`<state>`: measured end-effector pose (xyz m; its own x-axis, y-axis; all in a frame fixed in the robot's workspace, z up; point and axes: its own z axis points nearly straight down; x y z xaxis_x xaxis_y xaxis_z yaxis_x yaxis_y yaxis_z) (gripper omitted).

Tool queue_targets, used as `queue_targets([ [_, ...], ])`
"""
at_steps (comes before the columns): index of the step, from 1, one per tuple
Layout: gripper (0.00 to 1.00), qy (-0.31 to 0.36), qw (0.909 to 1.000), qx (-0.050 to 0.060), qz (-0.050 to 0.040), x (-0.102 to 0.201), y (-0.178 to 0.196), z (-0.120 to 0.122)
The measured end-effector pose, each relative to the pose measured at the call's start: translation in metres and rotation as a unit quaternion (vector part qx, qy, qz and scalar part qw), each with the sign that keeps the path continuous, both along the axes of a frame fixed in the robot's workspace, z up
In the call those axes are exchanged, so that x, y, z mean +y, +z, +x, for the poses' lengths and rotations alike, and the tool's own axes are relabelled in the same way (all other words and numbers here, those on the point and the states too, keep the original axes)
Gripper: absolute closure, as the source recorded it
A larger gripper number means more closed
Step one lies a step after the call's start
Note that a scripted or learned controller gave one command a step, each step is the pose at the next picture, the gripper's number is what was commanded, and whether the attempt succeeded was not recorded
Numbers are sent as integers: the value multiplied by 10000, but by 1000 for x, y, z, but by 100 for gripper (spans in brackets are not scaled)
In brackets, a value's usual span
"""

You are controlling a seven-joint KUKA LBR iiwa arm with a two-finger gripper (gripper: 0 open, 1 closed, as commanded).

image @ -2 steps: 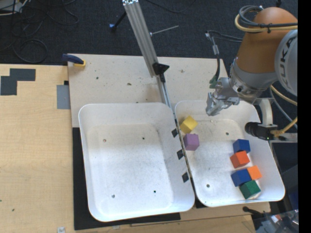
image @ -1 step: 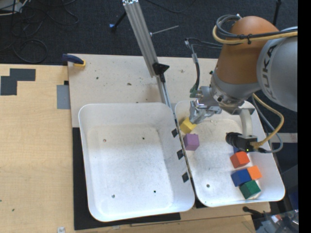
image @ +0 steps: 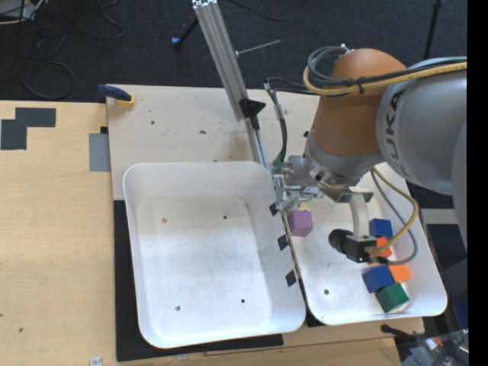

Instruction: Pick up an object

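My gripper (image: 292, 198) hangs over the left edge of the right bin (image: 335, 311), close to the wall shared with the left bin. A purple block (image: 302, 222) sits right under it, touching or nearly touching the gripper's tip. Whether the block is gripped cannot be made out. The grey arm and orange wrist band cover the far part of the right bin.
At the right bin's near right side lie a blue block (image: 380, 229), a second blue block (image: 377, 278), an orange block (image: 399, 272) and a green block (image: 393, 296). The left bin (image: 137, 204) is beside it. A slanted metal bar (image: 226, 59) stands behind the bins.
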<state>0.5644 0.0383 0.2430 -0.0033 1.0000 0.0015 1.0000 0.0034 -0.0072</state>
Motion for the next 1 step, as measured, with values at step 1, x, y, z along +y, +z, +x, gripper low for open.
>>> queue_targets([
  [1,100,7,10000,-6,0,49,4,-23],
])
